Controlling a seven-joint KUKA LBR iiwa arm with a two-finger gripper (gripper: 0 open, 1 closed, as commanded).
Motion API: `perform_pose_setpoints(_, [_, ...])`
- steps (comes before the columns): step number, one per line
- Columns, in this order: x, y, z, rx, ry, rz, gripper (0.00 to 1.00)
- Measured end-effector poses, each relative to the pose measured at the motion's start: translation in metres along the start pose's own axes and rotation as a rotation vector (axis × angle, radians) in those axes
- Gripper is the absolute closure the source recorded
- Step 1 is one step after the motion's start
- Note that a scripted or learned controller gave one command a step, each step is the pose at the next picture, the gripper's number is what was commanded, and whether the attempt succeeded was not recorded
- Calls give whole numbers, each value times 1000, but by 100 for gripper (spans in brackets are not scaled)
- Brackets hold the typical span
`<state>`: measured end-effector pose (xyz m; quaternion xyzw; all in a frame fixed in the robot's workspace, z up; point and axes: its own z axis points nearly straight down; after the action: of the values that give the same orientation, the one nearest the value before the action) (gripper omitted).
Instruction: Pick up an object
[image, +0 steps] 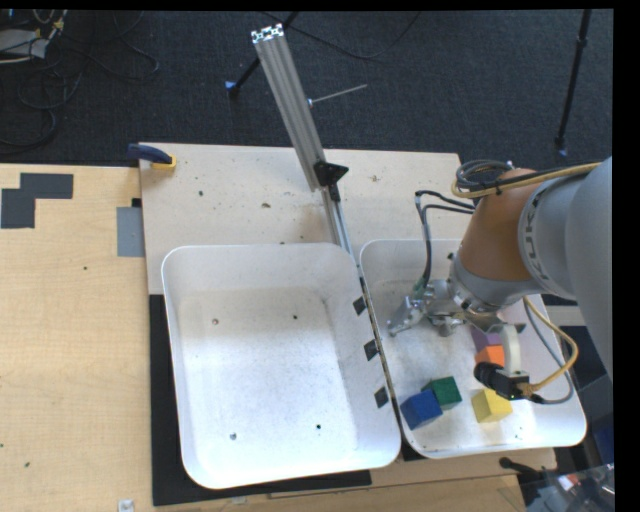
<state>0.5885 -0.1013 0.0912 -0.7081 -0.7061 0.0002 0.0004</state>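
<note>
camera view, one frame, as i read it from my remote station: item one, the arm (530, 235), grey with an orange band, reaching in from the right and bent down over the right bin (400, 262). item two, the gripper (418, 312), a metallic assembly low over the upper-left part of that bin, near the divider between the two bins; i cannot tell from this angle how it is set, and i see nothing carried in it. item three, the objects, all in the lower part of the right bin: a blue cube (421, 408) close to the bin's left wall, a green cube (444, 390) touching it on the upper right, a yellow cube (490, 405) a little further right, and an orange block (492, 354) above the yellow one, partly behind the arm's cabling, with a purplish piece (483, 338) just beside it that i cannot make out clearly. all of these lie apart from the gripper, below and to its right. item four, the left bin (260, 262), white with dark specks on its floor. item five, a slanted aluminium post (295, 105) rising from the bench behind the bins.
</note>
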Motion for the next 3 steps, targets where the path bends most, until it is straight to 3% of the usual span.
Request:
perform_pose_setpoints(1, [-2,0,-11,1,2,8,100])
perform_pose_setpoints(3, [1,3,-116,-3,0,-3,100])
